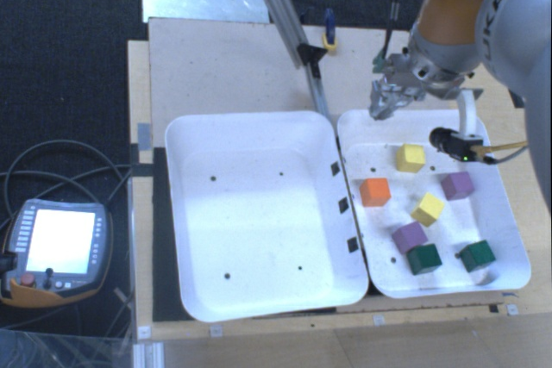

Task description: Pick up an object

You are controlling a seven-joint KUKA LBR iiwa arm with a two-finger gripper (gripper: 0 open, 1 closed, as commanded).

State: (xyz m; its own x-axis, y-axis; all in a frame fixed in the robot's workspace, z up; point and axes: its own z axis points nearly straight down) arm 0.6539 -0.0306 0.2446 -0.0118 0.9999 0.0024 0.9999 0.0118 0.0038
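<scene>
Jaws' state cannot be told; gripper (pixel 385 103) is seen above right bin's (pixel 504 211) far rim.

Largest first: left bin (pixel 198 185) is noted beside it. Blocks are scattered toward the camera from the gripper, yellow block (pixel 410 157) nearest, orange block (pixel 374 191) beyond. Fingertips are blurred against the rim.

The tool (pixel 385 105) hangs over the right bin's (pixel 509 211) far edge; seven blocks lie scattered inside, the orange block (pixel 374 192) nearest the left bin (pixel 185 185).
</scene>
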